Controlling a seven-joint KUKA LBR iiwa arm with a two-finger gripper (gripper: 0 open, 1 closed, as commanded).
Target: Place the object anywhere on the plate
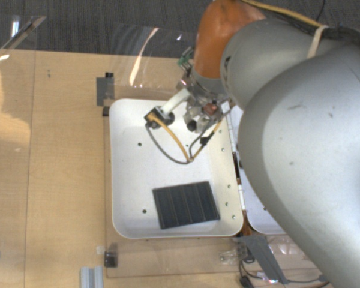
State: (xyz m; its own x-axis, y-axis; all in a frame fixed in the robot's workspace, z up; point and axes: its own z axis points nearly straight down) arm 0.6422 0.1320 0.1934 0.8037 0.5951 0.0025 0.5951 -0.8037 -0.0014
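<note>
Tool (195,120) hangs well apart from the dark ribbed plate (186,204), probably not lined up to drop, and I can't tell if it's open or loaded.

Smooth plastic bin (132,179) (matt slab (186,204))

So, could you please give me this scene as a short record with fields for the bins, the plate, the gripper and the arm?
left bin: white, shallow, holds the plate
right bin: white, mostly covered by the arm
plate: dark, ribbed, rectangular, lying flat in the lower part of the left bin
gripper: over the upper part of the left bin, apart from the plate
arm: grey with an orange band, reaching in from the right
task: nothing lies on the plate yet
</note>
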